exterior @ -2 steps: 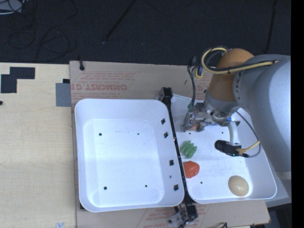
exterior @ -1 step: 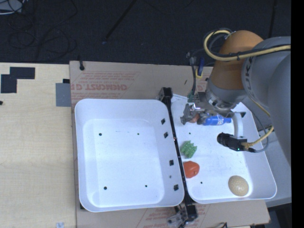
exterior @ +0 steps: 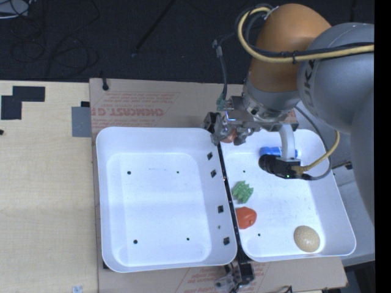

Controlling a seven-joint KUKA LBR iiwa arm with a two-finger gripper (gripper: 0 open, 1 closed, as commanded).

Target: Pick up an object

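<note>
Two white bins sit side by side on a cardboard sheet (exterior: 153, 105) with red print, which lies on the light wood tabletop (exterior: 43, 182). The left bin (exterior: 156, 203) shows small dark holes in its floor; the right bin (exterior: 339, 224) touches it along a shared edge with black clips (exterior: 221, 209). Dark cables (exterior: 36, 5) lie on the black surface behind.

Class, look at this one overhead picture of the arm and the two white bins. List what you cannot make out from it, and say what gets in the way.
- Gripper: its fingers are lost in dark clutter under the wrist, so open or shut cannot be told.
- Blue object in the right bin: partly covered by the black cable fitting; its shape is unclear.
- Green object: too small to identify.
- Arm: cut off by the right edge.
</note>
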